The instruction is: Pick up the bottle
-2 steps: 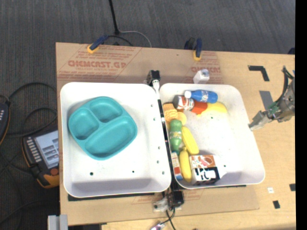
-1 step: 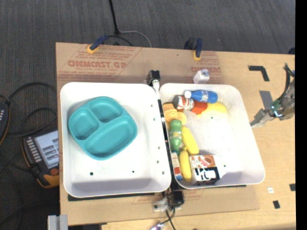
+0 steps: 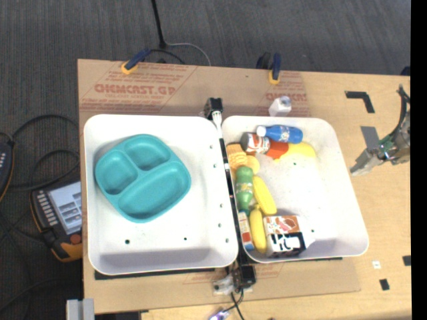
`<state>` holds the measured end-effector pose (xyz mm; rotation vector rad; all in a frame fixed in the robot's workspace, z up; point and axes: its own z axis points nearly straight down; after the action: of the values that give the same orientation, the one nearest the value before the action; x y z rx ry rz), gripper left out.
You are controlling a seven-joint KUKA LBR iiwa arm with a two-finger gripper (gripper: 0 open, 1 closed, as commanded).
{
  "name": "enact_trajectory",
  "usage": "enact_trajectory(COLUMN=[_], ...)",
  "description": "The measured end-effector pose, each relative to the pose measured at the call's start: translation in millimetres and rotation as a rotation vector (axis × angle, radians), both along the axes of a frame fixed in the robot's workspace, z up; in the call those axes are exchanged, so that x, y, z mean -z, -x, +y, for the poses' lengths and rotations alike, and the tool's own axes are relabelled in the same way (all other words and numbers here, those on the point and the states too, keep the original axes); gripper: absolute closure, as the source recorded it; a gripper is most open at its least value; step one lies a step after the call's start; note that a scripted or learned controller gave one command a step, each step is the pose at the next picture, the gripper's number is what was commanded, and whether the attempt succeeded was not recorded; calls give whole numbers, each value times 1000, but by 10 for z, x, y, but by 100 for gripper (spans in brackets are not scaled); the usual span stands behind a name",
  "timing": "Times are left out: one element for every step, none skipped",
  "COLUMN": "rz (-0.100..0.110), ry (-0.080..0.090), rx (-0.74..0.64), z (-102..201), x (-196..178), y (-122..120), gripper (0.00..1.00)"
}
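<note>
The bottle [image 3: 283,135], lying on its side at the far end of the right bin [image 3: 337,179] beside a small brown jar [image 3: 253,143], looks light, stiff and slippery, best gripped across its blue belly; the claw's [image 3: 380,153] state I cannot tell.

Glossy plastic bottle [image 3: 281,134], smooth white bins [image 3: 200,129], matt teal plate [image 3: 142,177]

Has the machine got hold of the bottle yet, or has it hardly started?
Hardly started. Done: nothing visible. The blue bottle lies at the far end of the right bin among toy foods. The end effector sits outside that bin over the bench. Left: reaching in, gripping, lifting.
</note>
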<state>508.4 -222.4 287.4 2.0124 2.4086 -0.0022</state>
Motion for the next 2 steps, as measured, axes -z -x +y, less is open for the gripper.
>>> enact_trajectory(rz=[-1, -2], ry=[1, 2], rx=[0, 0], z=[1, 4], x=[-96, -192], y=[-5, -11], gripper=[100, 100])
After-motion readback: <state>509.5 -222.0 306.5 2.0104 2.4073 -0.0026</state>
